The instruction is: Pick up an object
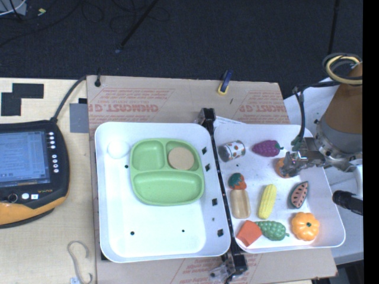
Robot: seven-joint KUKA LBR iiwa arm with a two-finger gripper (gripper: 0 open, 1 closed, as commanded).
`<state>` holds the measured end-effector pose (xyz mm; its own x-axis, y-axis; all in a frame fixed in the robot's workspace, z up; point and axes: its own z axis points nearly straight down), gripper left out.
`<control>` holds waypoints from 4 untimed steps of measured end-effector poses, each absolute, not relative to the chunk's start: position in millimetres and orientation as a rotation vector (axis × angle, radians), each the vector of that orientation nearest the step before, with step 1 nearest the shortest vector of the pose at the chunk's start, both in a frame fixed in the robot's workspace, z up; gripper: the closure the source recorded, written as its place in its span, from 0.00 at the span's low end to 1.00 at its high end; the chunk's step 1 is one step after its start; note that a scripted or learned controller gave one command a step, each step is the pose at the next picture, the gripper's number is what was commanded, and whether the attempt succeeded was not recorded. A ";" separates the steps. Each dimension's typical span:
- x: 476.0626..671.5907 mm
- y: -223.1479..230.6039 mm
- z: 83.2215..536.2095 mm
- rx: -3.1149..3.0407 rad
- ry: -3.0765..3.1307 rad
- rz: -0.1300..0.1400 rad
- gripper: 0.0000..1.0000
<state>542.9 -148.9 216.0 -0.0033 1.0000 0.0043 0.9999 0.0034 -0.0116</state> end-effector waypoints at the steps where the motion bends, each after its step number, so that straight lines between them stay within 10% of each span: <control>1: 518.9 -113.3 216.6 -2.211 -2.217 0.008 1.00; 4: 497.8 -69.4 215.4 -2.216 -2.214 0.011 1.00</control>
